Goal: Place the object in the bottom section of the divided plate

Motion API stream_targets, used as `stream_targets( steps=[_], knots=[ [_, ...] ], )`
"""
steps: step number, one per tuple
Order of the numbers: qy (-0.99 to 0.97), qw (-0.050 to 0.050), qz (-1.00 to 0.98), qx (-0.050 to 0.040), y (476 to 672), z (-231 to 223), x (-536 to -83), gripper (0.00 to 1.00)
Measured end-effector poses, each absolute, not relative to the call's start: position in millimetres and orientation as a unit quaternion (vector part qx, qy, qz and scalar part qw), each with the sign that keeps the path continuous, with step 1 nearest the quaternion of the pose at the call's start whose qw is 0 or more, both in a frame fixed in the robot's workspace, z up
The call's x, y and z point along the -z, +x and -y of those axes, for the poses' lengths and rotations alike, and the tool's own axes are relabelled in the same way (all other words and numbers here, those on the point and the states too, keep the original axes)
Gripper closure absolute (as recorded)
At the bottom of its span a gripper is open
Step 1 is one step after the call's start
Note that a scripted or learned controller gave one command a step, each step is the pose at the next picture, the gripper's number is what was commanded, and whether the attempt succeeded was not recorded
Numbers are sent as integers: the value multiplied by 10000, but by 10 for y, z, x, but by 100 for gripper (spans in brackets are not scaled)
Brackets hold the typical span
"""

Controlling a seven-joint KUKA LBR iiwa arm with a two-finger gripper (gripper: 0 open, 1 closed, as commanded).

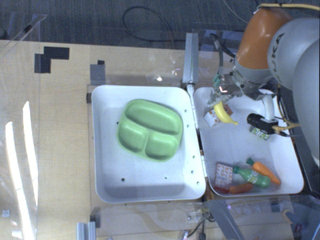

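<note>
Gripper [223, 95] hangs over the far left corner of the right bin [300, 181], fingers grasping the banana [224, 113]. Green divided plate [149, 129] sits in the left bin [105, 184].

A pale wooden bench top [50, 149] fills the left side, with black L-shaped tape marks [50, 58] near its upper edge and bright streaks of reflected light [17, 159] down its left. Beyond the bench lies dark grey ribbed carpet floor [100, 9], where a thin black cable [150, 21] loops loosely.
</note>
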State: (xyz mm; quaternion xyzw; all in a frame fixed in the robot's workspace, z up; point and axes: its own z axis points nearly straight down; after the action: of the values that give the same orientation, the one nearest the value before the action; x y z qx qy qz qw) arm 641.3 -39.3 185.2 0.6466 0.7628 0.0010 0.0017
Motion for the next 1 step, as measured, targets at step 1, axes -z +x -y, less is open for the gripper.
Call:
stream_targets(
  steps=[1],
  knots=[
    [6260,11,-7798,-11,5917,-160,-1849,100]
  ],
)
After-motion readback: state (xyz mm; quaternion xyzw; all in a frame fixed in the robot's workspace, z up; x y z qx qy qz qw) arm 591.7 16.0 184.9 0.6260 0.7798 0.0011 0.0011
